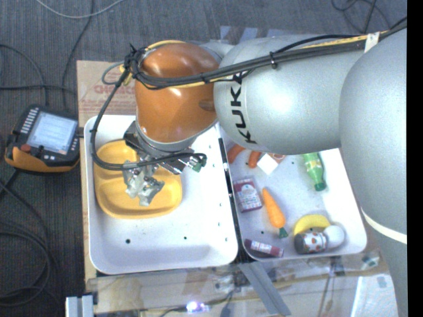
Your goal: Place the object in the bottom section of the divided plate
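A yellow divided plate (111, 197) lies in the left part of the left white bin (165, 243). My gripper (143, 185) hangs low over the plate's lower section, just under the orange wrist band (172, 98). A small pale, shiny shape sits right at the gripper's tip, over the plate. I cannot tell whether it is a held object or part of the gripper. The arm's bulk hides the top right of the plate.
The right bin (344, 197) holds a carrot (273, 207), a green bottle (315, 170), a dark red packet (246, 195), a banana (310, 223), a round toy (318, 240) and a small dark bottle (263, 247). A pendant (43, 139) lies left of the bench.
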### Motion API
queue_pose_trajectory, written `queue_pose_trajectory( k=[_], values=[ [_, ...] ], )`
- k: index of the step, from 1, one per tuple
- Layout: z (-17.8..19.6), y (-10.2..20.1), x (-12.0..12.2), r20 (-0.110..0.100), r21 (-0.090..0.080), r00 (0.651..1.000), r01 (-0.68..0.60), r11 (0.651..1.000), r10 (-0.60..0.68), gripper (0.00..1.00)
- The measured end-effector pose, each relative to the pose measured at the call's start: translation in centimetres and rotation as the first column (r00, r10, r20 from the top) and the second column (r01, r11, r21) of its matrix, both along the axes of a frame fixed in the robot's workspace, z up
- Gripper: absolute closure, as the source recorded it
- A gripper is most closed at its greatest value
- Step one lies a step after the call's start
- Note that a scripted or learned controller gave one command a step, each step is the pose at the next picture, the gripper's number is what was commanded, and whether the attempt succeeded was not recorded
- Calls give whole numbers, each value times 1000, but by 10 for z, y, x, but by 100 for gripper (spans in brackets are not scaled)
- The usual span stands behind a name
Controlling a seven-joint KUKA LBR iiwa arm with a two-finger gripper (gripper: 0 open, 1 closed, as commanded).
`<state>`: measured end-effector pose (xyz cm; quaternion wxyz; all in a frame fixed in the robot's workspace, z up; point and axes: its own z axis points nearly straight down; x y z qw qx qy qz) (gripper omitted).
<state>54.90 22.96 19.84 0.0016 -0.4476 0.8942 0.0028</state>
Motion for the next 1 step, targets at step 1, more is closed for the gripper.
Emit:
queue_pose_trajectory(
  k=[1],
  values=[
    [0, 0, 0, 0, 1, 1000, 0, 1000, 0, 0]
  ],
)
